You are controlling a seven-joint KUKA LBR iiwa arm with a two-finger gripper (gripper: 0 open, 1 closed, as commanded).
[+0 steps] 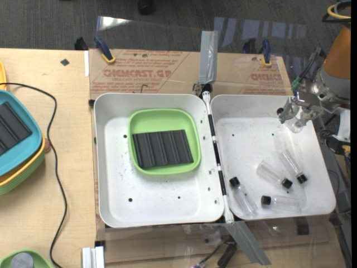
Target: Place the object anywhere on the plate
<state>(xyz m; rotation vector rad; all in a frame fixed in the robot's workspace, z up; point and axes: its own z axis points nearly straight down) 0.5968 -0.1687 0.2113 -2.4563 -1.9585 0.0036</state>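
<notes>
Nearest the camera, at the lower right of the frame, several clear vials with black caps (pixel 271 176) lie scattered on the floor of the right bin (pixel 245 116). The gripper (pixel 295 114) hangs over that bin's upper right corner, apart from the vials; whether it is open or holds anything cannot be told. The green plate (pixel 165 120), bearing a dark ribbed insert (pixel 164 148), sits in the left bin (pixel 111 172).

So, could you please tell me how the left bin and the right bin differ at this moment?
The left bin holds a green plate with a dark ribbed slab on it; the right bin holds several clear vials with black caps. The tool hangs over the right bin, not the left bin. Both are shallow and white.
</notes>
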